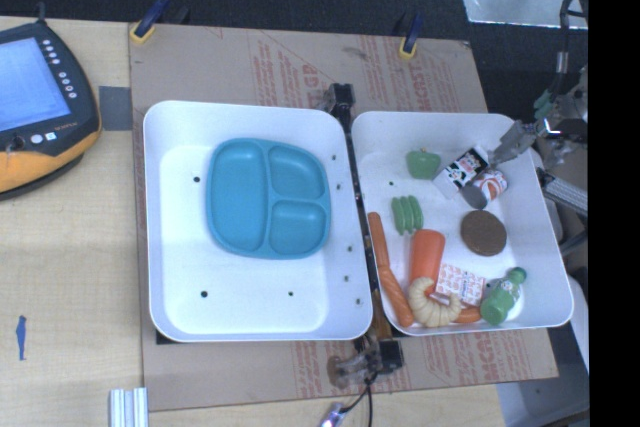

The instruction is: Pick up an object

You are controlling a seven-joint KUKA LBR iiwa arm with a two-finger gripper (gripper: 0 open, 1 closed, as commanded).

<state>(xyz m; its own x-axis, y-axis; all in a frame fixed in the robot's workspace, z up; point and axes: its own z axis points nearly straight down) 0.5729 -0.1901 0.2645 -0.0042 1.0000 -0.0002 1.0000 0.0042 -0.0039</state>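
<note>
The right white bin [525, 320] holds several toy foods. A green pepper [423, 163] lies near its back, with a small black-and-white carton [464, 167] and a red-and-white can [491, 183] to its right. Below them lie a brown disc [483, 233], a green pea pod [406, 214], an orange carrot [427, 255], a long orange sausage [387, 270], a pale bread piece [434, 303], a pink packet [463, 283] and a green bottle [502, 298]. My gripper [512, 142] reaches in at the bin's back right corner, just right of the carton and above the can.
The left white bin [170, 215] holds a blue divided plate [268, 197]. A teach pendant [40, 105] lies on the bench at far left. Clamps [150, 18] hold the cardboard sheet at the back edge. Cables and a bracket [360, 365] sit at the front between the bins.
</note>
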